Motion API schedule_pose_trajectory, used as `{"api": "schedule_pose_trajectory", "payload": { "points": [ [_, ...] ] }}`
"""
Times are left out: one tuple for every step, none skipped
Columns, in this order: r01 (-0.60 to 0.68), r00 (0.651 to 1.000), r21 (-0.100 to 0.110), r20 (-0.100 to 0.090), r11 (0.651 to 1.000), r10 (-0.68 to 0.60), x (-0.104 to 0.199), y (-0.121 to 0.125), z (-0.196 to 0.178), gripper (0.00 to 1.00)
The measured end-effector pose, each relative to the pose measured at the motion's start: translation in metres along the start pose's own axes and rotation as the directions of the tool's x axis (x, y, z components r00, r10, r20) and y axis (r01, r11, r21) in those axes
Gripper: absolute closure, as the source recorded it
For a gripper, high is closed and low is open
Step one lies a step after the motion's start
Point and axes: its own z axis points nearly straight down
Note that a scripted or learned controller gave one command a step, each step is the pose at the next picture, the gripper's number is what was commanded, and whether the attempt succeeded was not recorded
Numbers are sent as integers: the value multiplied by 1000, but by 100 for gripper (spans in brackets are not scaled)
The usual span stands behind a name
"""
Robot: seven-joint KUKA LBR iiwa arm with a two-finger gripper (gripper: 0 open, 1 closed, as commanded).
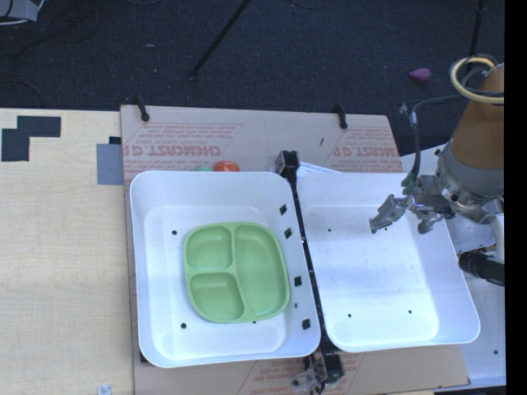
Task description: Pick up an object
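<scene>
- Camera view: the gripper [403,215] hung over the upper part of the right bin [461,319], at the right of the frame, its two fingers spread apart with nothing between them.
- The only clear candidate for picking, a green divided plate [236,271] with three compartments, lay flat in the left bin [152,336], at the lower centre-left of the frame, well apart from the gripper.
- A small orange object [226,167] sat just behind the left bin's far rim, on the cardboard sheet [362,142]; what it was could not be made out, possibly a toy.
- Judged from this, the pick had not been made: the approach, the closing on an object and the lift all remained.
- Red print on the cardboard sheet ran upside down; it seemed to read "CHEMCRZT", though the letters were too blurred to be sure.
</scene>
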Motion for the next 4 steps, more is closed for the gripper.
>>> {"api": "schedule_pose_trajectory", "payload": {
  "points": [
    [1,1000,-8,1,1000,-1,0,2,-4,0],
    [0,1000,-2,0,1000,0,-3,0,40,0],
    [0,1000,-1,-1,1000,0,-2,-2,84,0],
    [0,1000,0,-1,1000,0,-1,-4,149,0]
  ]
}}
